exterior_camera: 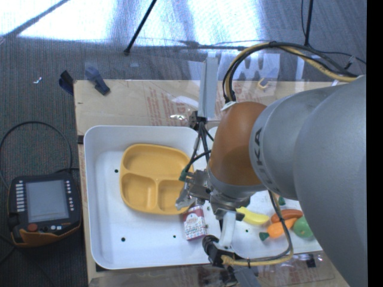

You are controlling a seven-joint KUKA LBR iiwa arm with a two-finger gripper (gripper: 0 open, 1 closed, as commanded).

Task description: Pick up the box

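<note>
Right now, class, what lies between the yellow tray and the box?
In the camera view, only bare white bin floor separates the tray from the box.

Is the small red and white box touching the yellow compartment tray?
Apart. The camera view shows a strip of white bin floor between the small red and white box and the yellow compartment tray.

1. The bin (105, 160) is white.
2. The divided tray (152, 178) is yellow.
3. The box (194, 224) is red with white markings.
4. The arm (311, 148) is grey with an orange band (236, 148).
</note>
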